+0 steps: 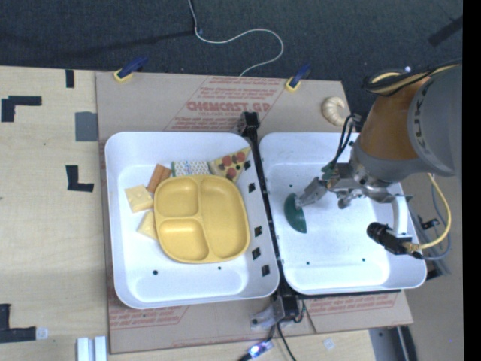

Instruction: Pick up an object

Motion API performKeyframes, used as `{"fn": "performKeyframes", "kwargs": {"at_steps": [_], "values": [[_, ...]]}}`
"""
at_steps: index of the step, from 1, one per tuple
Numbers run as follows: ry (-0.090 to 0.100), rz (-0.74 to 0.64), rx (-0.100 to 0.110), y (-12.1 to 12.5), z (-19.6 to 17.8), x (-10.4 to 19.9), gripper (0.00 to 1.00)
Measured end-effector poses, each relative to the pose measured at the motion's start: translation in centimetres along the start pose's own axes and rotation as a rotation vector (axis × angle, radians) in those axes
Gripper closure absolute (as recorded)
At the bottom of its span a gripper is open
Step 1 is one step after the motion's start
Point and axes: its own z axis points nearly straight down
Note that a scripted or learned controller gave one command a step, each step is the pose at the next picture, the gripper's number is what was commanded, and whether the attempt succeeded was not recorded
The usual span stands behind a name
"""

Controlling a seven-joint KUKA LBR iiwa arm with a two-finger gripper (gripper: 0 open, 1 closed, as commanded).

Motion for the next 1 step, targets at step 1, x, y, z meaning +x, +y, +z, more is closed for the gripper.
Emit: {"fn": "performKeyframes", "kwargs": {"at_steps": [1], "values": [[0.001, 0.000, 0.001, -0.15, 5.45, 0.12, 0.00]]}}
